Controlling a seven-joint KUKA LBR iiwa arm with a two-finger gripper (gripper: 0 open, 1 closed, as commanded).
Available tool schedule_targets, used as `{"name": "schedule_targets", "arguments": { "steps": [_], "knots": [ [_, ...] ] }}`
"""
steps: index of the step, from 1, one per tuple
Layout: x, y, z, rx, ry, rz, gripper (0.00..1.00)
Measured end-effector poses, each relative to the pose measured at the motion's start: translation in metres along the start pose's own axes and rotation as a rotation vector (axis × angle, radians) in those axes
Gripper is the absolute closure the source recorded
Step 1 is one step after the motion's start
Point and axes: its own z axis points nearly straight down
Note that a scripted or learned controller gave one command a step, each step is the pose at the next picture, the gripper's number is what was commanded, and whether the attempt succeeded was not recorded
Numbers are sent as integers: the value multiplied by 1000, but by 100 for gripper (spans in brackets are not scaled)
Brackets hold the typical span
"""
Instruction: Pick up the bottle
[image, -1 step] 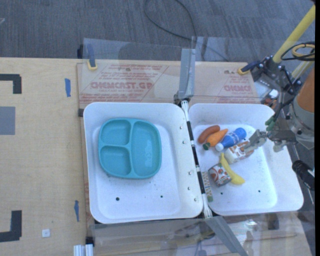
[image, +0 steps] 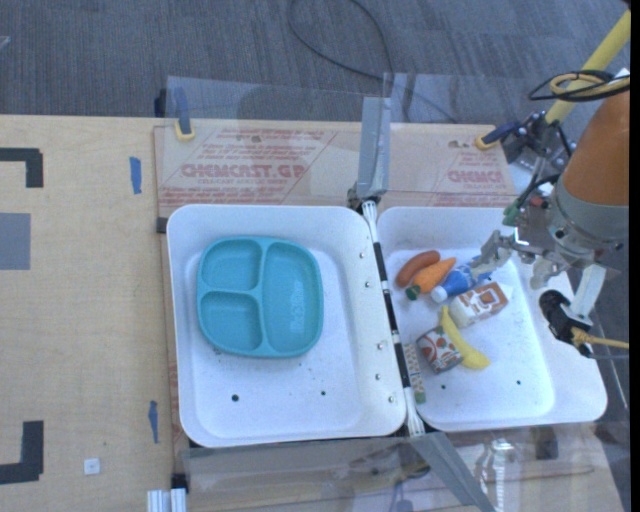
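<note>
The bottle (image: 452, 283) is lying on its side in the right bin (image: 530, 400), touching the carrot (image: 417, 267). It is looking light, smooth, perhaps slippery; gripping across its middle seems best. The gripper (image: 497, 250) is hovering at its right end, fingers slightly apart, holding nothing.

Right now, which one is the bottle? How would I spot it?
Look in the right bin, near its top, just left of the gripper. The bottle lies there between the carrot and the carton. It alone has a blue body and an orange cap.
</note>
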Motion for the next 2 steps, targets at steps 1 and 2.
{"name": "schedule_targets", "arguments": {
  "steps": [1,2],
  "knots": [
    [-3,27,111,-1,0,-55,0],
    [-5,27,102,-2,0,-51,100]
  ]
}}
